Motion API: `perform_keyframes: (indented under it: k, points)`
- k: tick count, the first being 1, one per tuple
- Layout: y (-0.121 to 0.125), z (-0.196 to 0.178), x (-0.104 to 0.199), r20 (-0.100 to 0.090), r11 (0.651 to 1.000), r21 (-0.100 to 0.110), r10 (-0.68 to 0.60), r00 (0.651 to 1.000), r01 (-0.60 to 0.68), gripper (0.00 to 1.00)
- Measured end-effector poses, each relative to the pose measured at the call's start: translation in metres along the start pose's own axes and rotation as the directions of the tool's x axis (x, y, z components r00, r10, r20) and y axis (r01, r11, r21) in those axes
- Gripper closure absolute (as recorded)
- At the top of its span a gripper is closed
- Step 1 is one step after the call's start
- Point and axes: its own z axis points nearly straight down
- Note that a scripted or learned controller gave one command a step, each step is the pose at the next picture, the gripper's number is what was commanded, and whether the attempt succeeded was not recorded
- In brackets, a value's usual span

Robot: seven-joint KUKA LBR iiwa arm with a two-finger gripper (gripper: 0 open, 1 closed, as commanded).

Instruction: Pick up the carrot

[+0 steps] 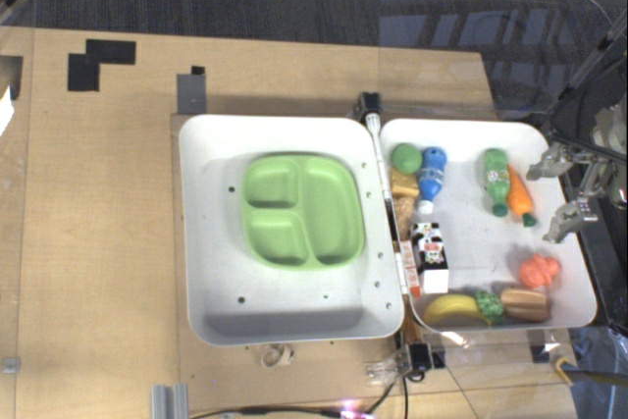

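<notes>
Carrot (519, 192) near right bin's (471, 255) right edge, against green bottle (496, 178). Gripper (569, 193) beside carrot, spread wide, holding nothing; poised for side approach.

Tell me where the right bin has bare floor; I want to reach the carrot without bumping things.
Bare floor lies mid-bin, between the milk carton and the carrot, down to the pink toy. The left wall is crowded, and the banana and hot dog fill the near edge. The gripper is beside the carrot.

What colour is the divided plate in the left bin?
Light green; the divided plate shows clearly in the camera view, inside the left bin.
</notes>
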Motion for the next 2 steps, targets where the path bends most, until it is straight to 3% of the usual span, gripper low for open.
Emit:
perform_keyframes:
  k: [1, 2]
  points:
    - [-0.031, 0.123, 0.008, -0.012, 0.993, -0.002, 0.12, 0.993, -0.12, 0.0]
    - [-0.031, 0.194, 0.028, 0.012, 0.994, 0.005, -0.111, 0.994, 0.111, 0.0]
